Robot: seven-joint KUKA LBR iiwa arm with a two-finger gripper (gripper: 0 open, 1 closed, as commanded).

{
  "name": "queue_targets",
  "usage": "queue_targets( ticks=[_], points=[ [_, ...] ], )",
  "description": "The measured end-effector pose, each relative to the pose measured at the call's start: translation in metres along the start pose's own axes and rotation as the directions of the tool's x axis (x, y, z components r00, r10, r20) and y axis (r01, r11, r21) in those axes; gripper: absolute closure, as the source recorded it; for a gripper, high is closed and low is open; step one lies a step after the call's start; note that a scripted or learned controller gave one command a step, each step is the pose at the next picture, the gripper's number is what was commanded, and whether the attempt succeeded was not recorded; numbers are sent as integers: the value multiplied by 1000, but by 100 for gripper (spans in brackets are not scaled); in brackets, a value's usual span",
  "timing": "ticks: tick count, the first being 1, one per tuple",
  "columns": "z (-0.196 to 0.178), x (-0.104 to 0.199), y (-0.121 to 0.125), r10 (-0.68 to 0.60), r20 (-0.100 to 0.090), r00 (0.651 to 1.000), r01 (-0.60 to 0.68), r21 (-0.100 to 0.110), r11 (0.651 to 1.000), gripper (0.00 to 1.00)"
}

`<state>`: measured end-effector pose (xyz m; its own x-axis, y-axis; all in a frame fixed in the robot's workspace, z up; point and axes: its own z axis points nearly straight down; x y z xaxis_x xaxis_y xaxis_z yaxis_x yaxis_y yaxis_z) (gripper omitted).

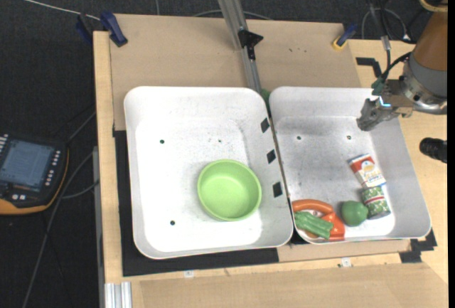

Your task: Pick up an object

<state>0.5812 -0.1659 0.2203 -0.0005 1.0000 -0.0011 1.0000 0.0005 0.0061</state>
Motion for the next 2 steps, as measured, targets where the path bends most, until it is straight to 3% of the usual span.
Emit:
queue_targets(
  ticks=[1, 2],
  points=[
    [-46, 4, 8, 0, 0, 1000, 0, 1, 1000, 100],
    [-38, 48, 18, -3, -2, 1000, 3, 6, 1000, 100]
  ],
)
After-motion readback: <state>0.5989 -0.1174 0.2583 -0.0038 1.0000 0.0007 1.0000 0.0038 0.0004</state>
